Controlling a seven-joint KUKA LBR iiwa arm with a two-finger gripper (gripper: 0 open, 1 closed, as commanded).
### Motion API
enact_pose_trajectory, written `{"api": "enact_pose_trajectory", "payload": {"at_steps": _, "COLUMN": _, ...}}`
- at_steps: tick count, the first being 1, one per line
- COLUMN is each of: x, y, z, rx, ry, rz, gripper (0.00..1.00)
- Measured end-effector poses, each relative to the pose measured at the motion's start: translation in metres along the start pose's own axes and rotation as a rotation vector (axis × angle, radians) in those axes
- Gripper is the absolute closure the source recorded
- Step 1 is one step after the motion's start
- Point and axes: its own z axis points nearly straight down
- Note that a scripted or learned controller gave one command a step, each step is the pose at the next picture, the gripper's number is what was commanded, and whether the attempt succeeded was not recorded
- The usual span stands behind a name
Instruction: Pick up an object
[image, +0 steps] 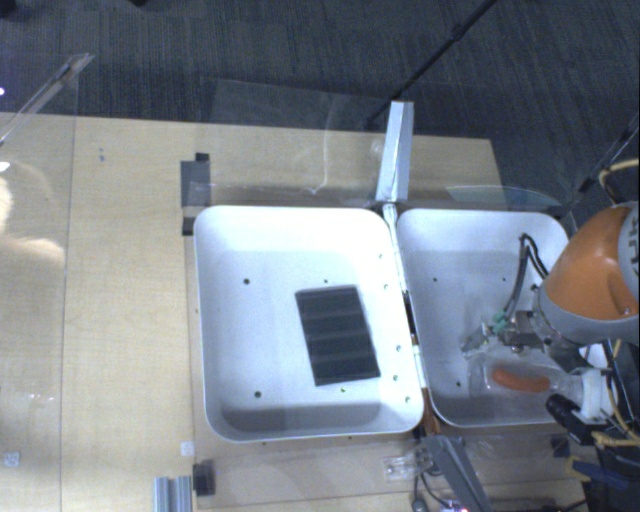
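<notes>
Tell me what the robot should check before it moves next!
1. Claw is low inside the right bin: ok.
2. Orange object lies in that bin, right by the claw: ok.
3. Orange object is gripped by the claw: cannot tell.
4. Dark ridged rectangle lies flat in the left bin, away from the arm: ok.
5. Cables near the claw stay untangled: cannot tell.

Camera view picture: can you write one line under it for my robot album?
The robot arm reaches into the right bin near an orange object, while a dark ridged pad lies in the left bin.
</notes>
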Motion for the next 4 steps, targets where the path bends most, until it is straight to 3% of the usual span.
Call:
{"api": "enact_pose_trajectory", "payload": {"at_steps": 1, "x": 0.001, "y": 0.004, "z": -0.012, "rx": -0.007, "ry": 0.0, "rz": -0.002, "gripper": 1.0}}
{"api": "enact_pose_trajectory", "payload": {"at_steps": 2, "x": 0.001, "y": 0.003, "z": -0.012, "rx": -0.007, "ry": 0.0, "rz": -0.002, "gripper": 0.0}}
{"api": "enact_pose_trajectory", "payload": {"at_steps": 3, "x": 0.055, "y": 0.085, "z": 0.002, "rx": 0.003, "ry": 0.003, "rz": -0.028, "gripper": 0.0}}
{"api": "enact_pose_trajectory", "payload": {"at_steps": 4, "x": 0.055, "y": 0.16, "z": 0.005, "rx": 0.009, "ry": 0.001, "rz": 0.03, "gripper": 0.0}}
